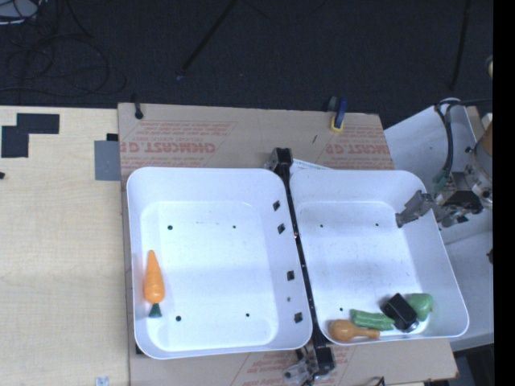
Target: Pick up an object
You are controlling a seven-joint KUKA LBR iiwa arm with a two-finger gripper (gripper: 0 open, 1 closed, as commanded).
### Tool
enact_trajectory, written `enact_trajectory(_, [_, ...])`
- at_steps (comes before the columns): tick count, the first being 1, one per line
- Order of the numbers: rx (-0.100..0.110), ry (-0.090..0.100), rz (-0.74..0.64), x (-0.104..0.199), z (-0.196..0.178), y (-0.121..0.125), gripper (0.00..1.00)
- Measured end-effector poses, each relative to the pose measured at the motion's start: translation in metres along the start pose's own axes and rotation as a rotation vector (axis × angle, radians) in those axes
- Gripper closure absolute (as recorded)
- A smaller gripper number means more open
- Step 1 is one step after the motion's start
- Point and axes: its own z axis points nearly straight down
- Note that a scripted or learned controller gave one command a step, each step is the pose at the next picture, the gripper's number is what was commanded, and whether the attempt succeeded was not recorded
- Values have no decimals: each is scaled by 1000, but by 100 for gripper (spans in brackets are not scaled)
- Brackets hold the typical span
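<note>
Your grey two-finger gripper (pixel 412 208) hangs over right white bin's (pixel 451 272) rim; finger state: cannot tell. Black block (pixel 400 310), green pieces (pixel 371 319), orange gourd-shaped toy (pixel 351 330) crowd near corner. Orange toy carrot (pixel 153 278) in left white bin (pixel 201 182).

Both of my bins are plain white, the left bin (pixel 201 191) and the right bin (pixel 362 215), each dotted with a few small dark marks. By the left bin's left wall there's an orange carrot (pixel 153 278) with a green tip. Near the right bin's front edge: a green piece (pixel 371 319), a black block (pixel 400 311), a paler green one (pixel 421 302) and a tan-orange piece (pixel 349 330). The cardboard (pixel 201 139) underneath is brown with red print.
</note>
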Motion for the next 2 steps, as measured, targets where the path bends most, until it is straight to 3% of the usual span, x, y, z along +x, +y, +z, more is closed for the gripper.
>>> enact_trajectory(1, [1, 2, -5, 55, 186, 92, 0])
enact_trajectory(2, [-11, 2, -8, 126, 70, 108, 0])
